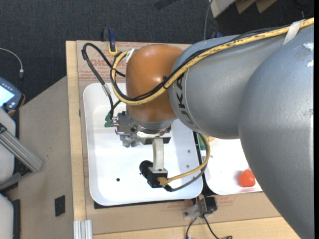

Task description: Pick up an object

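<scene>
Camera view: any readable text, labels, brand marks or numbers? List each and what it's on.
"K": one dark letter on the grey arm beside the orange band, the rest of the marking hidden by the arm's curve.
Red print on the cardboard sheet under the left bin: too blurred and covered to read.
Lit screen at the left edge: too small to read.

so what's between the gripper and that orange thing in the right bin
In the camera view, the bins' adjoining rims and a yellow cable lie between the gripper and the orange object.
</scene>
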`<state>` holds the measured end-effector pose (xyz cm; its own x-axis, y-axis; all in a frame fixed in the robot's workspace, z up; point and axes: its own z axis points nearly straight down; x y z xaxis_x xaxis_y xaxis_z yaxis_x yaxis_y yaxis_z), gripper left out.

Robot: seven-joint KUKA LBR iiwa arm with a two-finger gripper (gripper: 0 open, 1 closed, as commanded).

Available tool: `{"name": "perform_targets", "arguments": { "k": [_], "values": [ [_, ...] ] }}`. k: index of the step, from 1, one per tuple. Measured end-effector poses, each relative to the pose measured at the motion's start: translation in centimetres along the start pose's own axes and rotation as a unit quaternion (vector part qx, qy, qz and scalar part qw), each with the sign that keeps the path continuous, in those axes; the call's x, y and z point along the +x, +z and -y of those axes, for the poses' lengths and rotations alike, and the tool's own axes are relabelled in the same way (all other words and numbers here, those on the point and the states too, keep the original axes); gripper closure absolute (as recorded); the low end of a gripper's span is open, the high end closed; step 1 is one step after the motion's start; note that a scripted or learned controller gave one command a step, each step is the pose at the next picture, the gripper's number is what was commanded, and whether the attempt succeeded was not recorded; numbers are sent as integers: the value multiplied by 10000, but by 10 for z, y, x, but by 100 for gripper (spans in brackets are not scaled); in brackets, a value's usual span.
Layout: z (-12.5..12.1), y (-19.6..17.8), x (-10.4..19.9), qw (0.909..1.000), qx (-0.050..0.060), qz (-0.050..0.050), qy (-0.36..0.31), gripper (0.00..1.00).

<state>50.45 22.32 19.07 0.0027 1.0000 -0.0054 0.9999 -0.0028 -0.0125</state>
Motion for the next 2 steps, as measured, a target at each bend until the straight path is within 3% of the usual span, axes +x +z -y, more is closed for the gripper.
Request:
{"name": "perform_targets", "arguments": {
  "k": [1, 2],
  "values": [
    [-38, 110, 2, 10000, -69, -31, -2, 100],
    [-37, 94, 3, 10000, -76, -43, 0, 100]
  ]
}}
